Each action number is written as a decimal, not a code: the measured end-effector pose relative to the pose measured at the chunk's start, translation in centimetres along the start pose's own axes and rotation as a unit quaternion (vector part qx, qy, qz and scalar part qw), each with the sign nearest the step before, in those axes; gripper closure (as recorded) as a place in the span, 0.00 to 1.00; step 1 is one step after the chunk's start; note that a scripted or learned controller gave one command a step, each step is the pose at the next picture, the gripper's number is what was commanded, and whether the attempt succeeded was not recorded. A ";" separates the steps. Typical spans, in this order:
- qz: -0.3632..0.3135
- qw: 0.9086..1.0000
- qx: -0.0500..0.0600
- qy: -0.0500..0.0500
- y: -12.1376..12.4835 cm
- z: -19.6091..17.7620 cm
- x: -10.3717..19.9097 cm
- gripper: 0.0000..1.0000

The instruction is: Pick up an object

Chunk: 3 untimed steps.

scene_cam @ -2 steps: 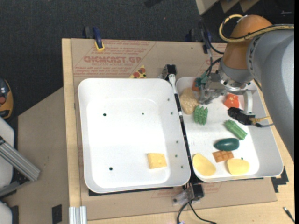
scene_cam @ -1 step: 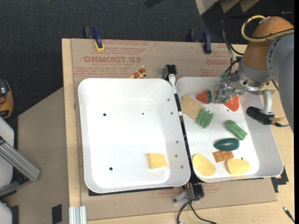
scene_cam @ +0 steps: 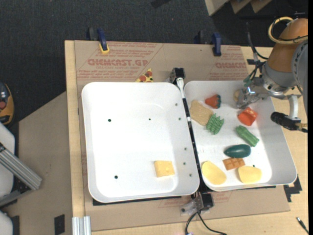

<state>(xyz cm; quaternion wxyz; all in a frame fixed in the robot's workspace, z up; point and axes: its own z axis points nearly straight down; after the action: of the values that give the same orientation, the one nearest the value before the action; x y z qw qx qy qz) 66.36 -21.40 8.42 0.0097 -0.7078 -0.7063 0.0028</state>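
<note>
A: Where is the grey arm with the orange band point(scene_cam: 287, 43)?

B: It reaches in from the right and bends down over the far right corner of the right shallow white bin point(scene_cam: 274, 153). Its metal pincer point(scene_cam: 243, 98) hangs low over that bin's far end, close beside the red pepper-shaped toy point(scene_cam: 247, 116). Whether the pincer is apart or together, I cannot tell.

A: Any writing?

B: Red letters on the brown board point(scene_cam: 146, 60) under the bins read "CHEMCAST", then what looks like "GP". More red print shows on the right part, too faint to read.

A: And the things to pick?

B: Mostly in the right bin. A small red strawberry-like toy point(scene_cam: 212, 101) lies just left of the pincer. A tan bread-slice toy point(scene_cam: 200, 112) touches a green ridged toy point(scene_cam: 214, 124). A green long vegetable toy point(scene_cam: 247, 135) has its long axis running from far-left to near-right. A dark green oval toy point(scene_cam: 237, 151) lies crosswise, above an orange block point(scene_cam: 233, 163). Two yellow rounded toys point(scene_cam: 213, 173) point(scene_cam: 250, 174) sit at the near edge. The left shallow white bin point(scene_cam: 98, 131) holds one yellow square block point(scene_cam: 164, 168) near its front.
</note>
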 end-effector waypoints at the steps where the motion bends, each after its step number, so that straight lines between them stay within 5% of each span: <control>1: -0.003 1.000 0.002 0.002 0.1 0.1 -0.5 1.00; 3: -0.001 1.000 -0.007 -0.005 -1.4 -0.1 -0.9 1.00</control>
<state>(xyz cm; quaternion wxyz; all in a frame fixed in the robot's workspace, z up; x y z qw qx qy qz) 65.00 -22.32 8.52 0.0011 -0.7070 -0.7072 0.0009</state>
